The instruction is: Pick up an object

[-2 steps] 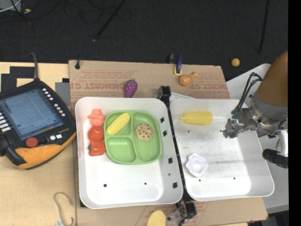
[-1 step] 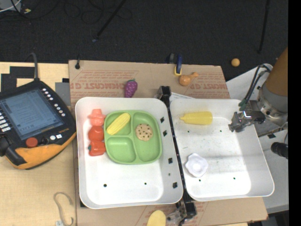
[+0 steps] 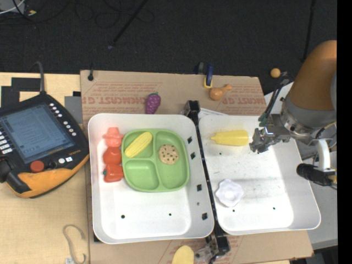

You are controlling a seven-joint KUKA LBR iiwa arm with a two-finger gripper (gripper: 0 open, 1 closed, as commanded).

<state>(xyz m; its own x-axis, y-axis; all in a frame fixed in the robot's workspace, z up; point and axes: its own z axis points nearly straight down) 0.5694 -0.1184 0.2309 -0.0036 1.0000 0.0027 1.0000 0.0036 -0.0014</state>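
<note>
The end effector (image 3: 259, 142) is hovering beside the yellow banana (image 3: 230, 138) near the right bin's (image 3: 286, 213) far edge, seemingly lining up a pick; its grip state is impossible to tell.

Both bins (image 3: 148, 224) look like smooth white plastic with a faint sheen, the right one scuffed with grey specks. The green tray (image 3: 144, 177) is glossy moulded plastic, as are the yellow corn (image 3: 136, 144) in it and the red figure (image 3: 112, 155) at the left bin's left edge. The cookie (image 3: 168, 154) looks matt and grainy. The yellow piece (image 3: 231, 138) near the right bin's far edge is smooth plastic with a soft shine; the white lump (image 3: 228, 192) near its front edge looks glossy and crinkled. Under the bins lies matt brown cardboard (image 3: 126, 95), printed, on a pale wood-look table (image 3: 33, 224). The arm's orange band (image 3: 316, 73) is smooth and satin; the claw (image 3: 263, 142) is dark, dull metal or plastic.
</note>
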